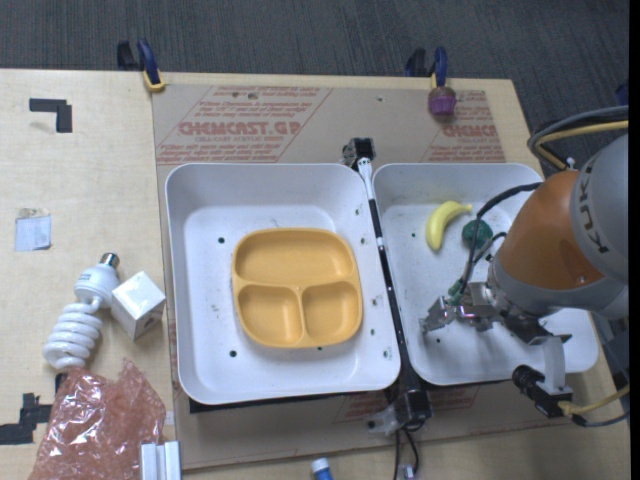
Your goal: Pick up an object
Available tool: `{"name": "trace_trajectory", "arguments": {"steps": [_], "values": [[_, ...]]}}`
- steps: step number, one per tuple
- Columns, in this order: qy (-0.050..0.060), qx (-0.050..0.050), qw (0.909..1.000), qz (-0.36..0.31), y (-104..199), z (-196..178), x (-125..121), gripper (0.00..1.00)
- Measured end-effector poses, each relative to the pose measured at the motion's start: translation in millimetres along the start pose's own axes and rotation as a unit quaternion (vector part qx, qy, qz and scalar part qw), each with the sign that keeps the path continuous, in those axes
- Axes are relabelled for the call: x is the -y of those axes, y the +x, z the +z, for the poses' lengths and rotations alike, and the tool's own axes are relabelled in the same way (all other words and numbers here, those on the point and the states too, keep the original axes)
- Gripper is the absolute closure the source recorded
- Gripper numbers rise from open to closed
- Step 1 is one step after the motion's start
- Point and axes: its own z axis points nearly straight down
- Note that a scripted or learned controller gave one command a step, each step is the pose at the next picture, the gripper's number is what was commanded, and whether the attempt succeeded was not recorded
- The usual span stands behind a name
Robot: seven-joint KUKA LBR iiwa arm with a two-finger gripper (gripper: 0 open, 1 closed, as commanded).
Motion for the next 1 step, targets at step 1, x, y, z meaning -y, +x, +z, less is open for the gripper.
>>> {"name": "trace_trajectory", "arguments": {"steps": [1], "values": [[-0.001,0.000,1.0000,0.001,-0.5,-9.8,-1.1,1.00]]}}
